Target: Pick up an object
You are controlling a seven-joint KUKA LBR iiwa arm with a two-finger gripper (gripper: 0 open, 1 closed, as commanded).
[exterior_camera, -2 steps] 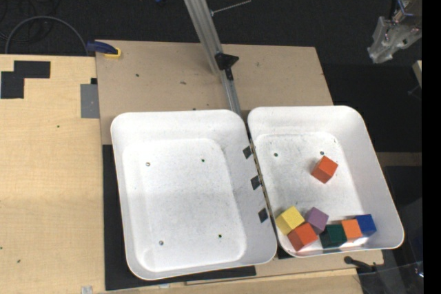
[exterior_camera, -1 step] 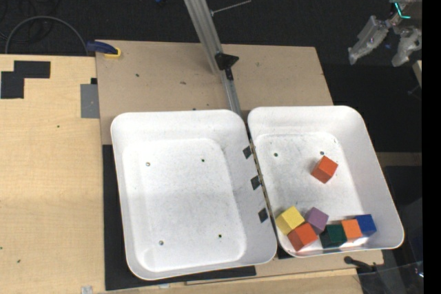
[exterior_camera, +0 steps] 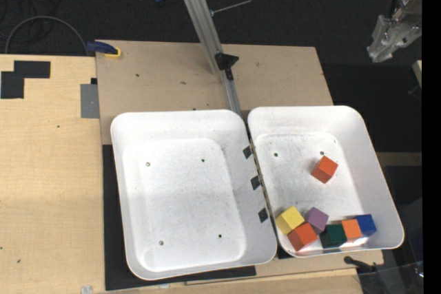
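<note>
Blocks (exterior_camera: 324,227) clustered in right bin (exterior_camera: 358,127); orange cube (exterior_camera: 324,169) apart; no legible writing.

Seven blocks (exterior_camera: 324,168), two bins (exterior_camera: 180,122)

A single fixed camera is mounted above the bench (exterior_camera: 275,72), looking down at a slant. It stands far enough back to take in both the left bin (exterior_camera: 138,131) and the right bin (exterior_camera: 358,127).
</note>
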